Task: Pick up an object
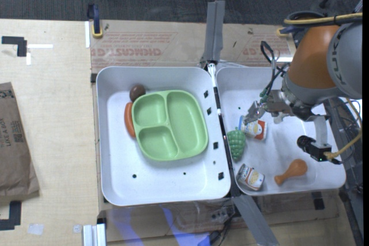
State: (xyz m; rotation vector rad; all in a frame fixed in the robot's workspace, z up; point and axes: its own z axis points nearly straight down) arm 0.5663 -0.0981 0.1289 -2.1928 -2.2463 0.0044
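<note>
Bench, far left: I see a brown paper bag (14, 141) lying flat at the left edge, well apart from the bins.
Left bin (115, 181): I read a green divided tray (170, 124) sitting in its middle, three compartments, tilted a little.
Beside the tray: an orange-red piece (128, 119) lies against the tray's left edge, and a dark brown round piece (137, 91) sits just beyond the tray's far-left corner.
Right bin (323, 181): it stands just right of the left bin, their walls touching along the middle.
Right bin, left side: a green bumpy toy (236, 142) lies near the dividing wall; nearer to me, a small can (250, 177) lies on its side.
Right bin, middle: a small white and red carton (257, 130) sits just right of the green toy.
Right bin, near right: a tan drumstick toy (291, 171) lies well apart from the can.
Gripper (252, 116): it hangs just above the carton, touching or nearly so; I cannot tell how it is set or whether it has anything.
Arm (314, 60): it comes in from the right, orange band over the bin's far right.
</note>
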